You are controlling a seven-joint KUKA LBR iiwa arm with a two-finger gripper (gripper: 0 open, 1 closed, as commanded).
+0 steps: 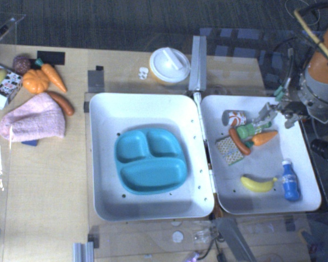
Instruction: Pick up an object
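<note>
Where the arm (320,75) reaches in from the right, its gripper (268,115) hangs over the far part of the right bin (311,198); whether its fingers stand apart or together cannot be told from this slant, and nothing is seen between them; just below it lie a green object (247,130), a carrot (262,137) and a sausage (239,141), bunched and touching, with a can (233,117) beside them and a patterned sponge (228,149) just to their left; nearer the front edge lie a banana (258,184) and a blue bottle (290,182), close together; the left bin (98,146) holds a blue divided tray (151,160); on the worktop (38,201) to the left rest a pink cloth (31,120) and a small pumpkin (35,81).
</note>
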